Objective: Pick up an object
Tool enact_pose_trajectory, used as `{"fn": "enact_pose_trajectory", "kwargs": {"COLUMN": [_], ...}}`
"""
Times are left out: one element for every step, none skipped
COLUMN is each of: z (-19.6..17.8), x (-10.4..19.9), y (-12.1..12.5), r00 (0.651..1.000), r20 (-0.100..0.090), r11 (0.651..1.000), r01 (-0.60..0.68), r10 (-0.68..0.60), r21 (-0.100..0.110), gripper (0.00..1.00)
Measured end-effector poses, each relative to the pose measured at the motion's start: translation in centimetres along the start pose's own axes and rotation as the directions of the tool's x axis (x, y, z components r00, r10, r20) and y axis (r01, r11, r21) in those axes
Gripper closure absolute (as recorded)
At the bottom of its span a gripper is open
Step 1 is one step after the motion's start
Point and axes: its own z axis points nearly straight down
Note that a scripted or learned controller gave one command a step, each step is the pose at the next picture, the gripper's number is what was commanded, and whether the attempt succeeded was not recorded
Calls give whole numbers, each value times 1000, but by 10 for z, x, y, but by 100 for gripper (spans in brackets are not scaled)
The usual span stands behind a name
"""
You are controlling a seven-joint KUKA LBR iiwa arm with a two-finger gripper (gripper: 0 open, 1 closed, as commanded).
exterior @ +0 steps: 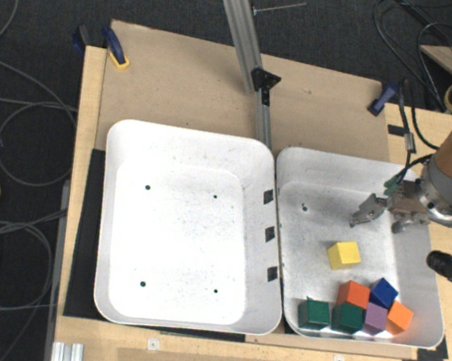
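My gripper [382, 217] hangs over the upper middle of the right bin [328, 179], its two fingers spread open with nothing between them. A yellow cube [343, 254] lies alone on the bin floor, a little below and left of the fingers. Along the bin's front edge sits a cluster of blocks: two green ones [315, 314], a red-orange one [353, 293], a blue one [384, 291], a purple one [376, 316] and an orange one [399, 316].
The left bin [120, 201] stands beside the right one, joined by black clips at the shared wall. A metal pole [248, 43] slants up from the back of the bench. Blue clamps sit at the board's far corners.
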Motion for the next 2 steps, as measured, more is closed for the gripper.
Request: {"fn": "enact_pose_trajectory", "kwargs": {"z": [49, 34], "x": [1, 1], "y": [-1, 2], "r00": [1000, 1000], "r20": [0, 2], "r11": [1000, 1000], "r01": [0, 1], "r10": [0, -1], "r21": [-1, -9], "gripper": [0, 100]}}
